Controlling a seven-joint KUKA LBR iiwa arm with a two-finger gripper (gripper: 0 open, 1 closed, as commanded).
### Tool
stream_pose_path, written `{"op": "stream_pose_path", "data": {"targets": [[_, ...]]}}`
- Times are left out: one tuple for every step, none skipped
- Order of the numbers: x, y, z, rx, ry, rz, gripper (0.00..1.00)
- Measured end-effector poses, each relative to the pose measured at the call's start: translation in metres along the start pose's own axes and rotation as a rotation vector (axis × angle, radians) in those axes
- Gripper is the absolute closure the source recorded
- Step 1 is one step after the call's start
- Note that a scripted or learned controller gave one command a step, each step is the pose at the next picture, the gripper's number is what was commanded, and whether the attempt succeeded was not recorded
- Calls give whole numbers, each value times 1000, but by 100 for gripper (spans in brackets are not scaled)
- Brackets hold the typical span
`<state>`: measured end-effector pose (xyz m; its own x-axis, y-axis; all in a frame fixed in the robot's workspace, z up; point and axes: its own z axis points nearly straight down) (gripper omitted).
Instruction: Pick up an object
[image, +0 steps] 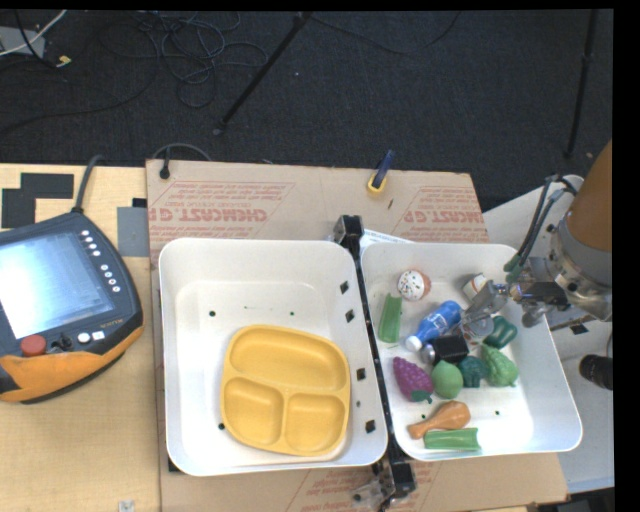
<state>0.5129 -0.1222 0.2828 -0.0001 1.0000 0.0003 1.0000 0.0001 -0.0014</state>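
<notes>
The right bin (545, 425) holds a pile of small toys. Among them are a white speckled ball (412, 285), a green block (390, 318), a blue bottle (436, 322), purple grapes (411, 377), a green ball (447, 379), a leafy green piece (501, 366), an orange gourd shape (441, 418) and a flat green bar (452, 439). My gripper (487, 306) reaches in from the right and hangs low over the bin's upper right part, just right of the blue bottle and above a dark green toy (500, 332). No toy is visibly lifted.
The left bin (200, 270) carries a yellow divided plate (287, 390). A control pendant (60, 295) lies on the bench at far left. A blue and yellow clamp (380, 176) sits on the cardboard behind the bins. The arm's body (590, 230) stands over the right bin's far edge.
</notes>
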Motion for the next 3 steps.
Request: {"op": "stream_pose_path", "data": {"targets": [[43, -14, -166, -18, -1, -5, 0], [42, -13, -166, 2, -1, -3, 100], [105, -9, -24, 16, 2, -5, 100]]}}
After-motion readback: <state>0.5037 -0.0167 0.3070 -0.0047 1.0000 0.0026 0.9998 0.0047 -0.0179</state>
